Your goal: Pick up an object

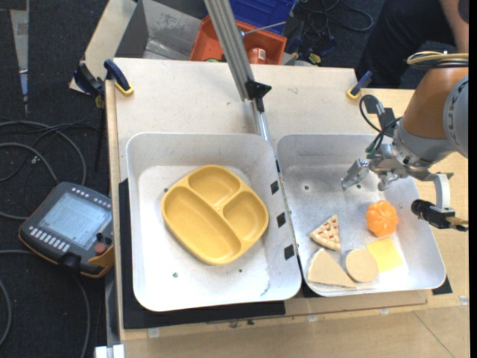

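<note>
The right bin point(313, 151) holds several toy foods. An orange mandarin point(381, 218) lies near its right side, and a waffle-patterned wedge point(326, 233) lies left of it. At the front sit a yellow cheese square point(386, 254), a tan round disc point(361, 265) and a cream wedge point(326, 269). My gripper point(395, 190) hangs over the back right of this bin, just above and behind the mandarin. It is open, its fingers spread wide with nothing between them.
The left bin point(149, 162) holds a yellow divided plate point(215, 213). A slanted metal pole point(235, 43) comes down to the bins' shared back edge. A teach pendant point(68, 228) lies on the floor at left, and clamps sit at the bench corners.
</note>
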